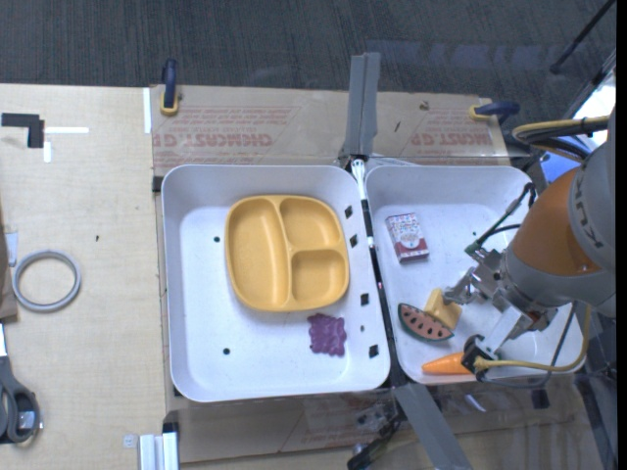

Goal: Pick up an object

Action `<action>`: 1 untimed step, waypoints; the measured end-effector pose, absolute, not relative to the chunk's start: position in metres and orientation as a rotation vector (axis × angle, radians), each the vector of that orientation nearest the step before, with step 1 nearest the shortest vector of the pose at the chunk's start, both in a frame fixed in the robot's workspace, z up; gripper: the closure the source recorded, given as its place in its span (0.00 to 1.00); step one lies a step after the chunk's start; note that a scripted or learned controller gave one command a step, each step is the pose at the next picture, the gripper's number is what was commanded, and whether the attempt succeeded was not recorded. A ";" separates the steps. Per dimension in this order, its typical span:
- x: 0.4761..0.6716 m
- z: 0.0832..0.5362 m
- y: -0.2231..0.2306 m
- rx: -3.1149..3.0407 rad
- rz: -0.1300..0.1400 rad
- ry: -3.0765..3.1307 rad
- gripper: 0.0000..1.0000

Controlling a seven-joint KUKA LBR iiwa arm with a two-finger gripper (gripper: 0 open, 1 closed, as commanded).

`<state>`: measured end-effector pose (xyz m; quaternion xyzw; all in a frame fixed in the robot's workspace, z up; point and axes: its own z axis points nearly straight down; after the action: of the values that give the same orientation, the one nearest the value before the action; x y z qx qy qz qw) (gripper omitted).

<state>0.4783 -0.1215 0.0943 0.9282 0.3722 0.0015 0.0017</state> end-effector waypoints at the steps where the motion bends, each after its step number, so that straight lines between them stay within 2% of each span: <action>1: 0.478 0.102 -0.122 2.918 -0.001 1.167 1.00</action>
<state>0.4776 -0.1220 0.1016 0.9285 0.3713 -0.0003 -0.0003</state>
